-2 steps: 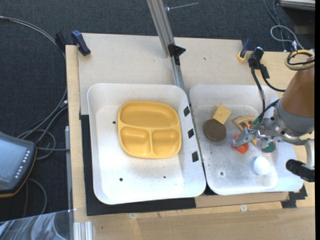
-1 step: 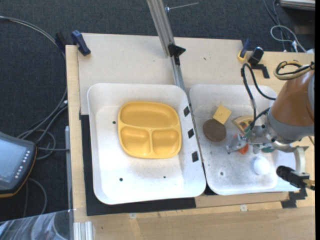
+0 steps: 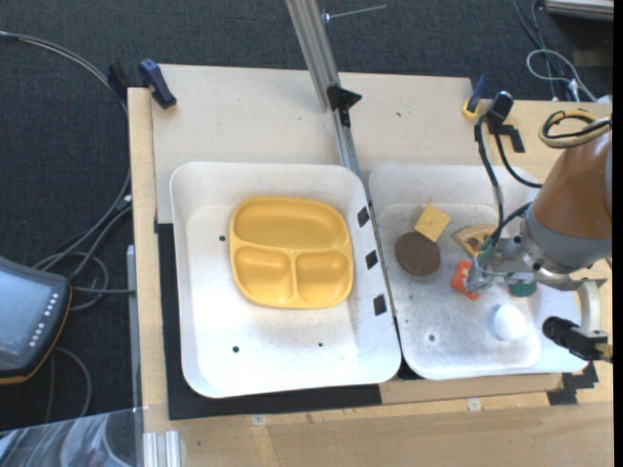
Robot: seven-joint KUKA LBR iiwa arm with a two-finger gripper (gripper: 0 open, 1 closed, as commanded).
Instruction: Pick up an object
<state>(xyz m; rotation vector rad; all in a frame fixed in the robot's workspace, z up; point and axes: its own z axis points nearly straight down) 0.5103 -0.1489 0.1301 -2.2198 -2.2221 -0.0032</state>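
Observation:
In the right bin (image 3: 428,353) lie a brown round disc (image 3: 418,254), a yellow block (image 3: 432,223), a white ball (image 3: 506,321), an orange-red object (image 3: 460,278) and a tan piece (image 3: 475,236) partly under the arm. My gripper (image 3: 483,275) reaches down at the bin's right side, right next to the orange-red object. The wrist and arm hide the fingertips and whatever sits between them. A bit of green (image 3: 524,286) shows beside the gripper.
The left bin (image 3: 204,348) holds a yellow divided plate (image 3: 291,252). A metal pole (image 3: 316,42) rises from the bench between the bins. Cables (image 3: 492,178) hang along the arm over the right bin's far edge.

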